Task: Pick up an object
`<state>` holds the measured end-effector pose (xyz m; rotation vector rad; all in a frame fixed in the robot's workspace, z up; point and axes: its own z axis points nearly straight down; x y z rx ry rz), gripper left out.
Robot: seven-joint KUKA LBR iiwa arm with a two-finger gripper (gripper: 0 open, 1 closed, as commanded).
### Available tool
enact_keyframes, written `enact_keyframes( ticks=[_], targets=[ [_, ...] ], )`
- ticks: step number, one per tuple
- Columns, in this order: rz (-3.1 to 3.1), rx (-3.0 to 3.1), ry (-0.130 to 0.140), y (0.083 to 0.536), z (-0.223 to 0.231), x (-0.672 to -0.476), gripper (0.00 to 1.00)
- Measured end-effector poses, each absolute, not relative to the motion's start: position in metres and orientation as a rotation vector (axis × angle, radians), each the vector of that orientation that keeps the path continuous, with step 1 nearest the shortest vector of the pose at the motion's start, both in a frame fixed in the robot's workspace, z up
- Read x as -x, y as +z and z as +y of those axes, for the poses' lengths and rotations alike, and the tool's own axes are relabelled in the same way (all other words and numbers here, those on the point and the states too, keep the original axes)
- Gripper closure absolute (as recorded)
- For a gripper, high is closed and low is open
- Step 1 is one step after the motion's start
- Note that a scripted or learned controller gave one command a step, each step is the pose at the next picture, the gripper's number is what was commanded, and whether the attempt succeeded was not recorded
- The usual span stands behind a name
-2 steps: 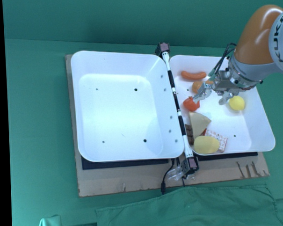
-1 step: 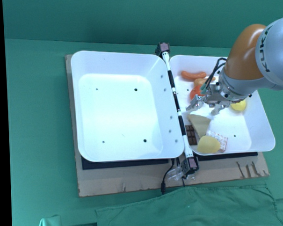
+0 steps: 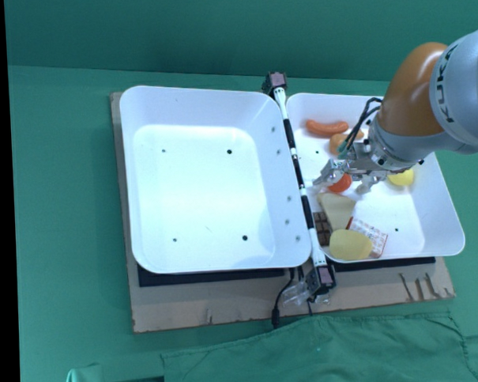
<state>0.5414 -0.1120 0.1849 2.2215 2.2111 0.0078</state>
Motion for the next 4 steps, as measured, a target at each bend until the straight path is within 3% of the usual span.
enact_keyframes(
  ticks=[1, 2, 4],
  targets=[
    [2.196, -2.217, 0.017, 0.199, -0.115, -0.544, 1.00],
    [2.210, -2.219, 0.006, 0.255, -0.126, -0.550, 1.00],
    [2.210, -2.217, 0.010, 0.372, -0.129, -0.564, 1.00]
  ],
)
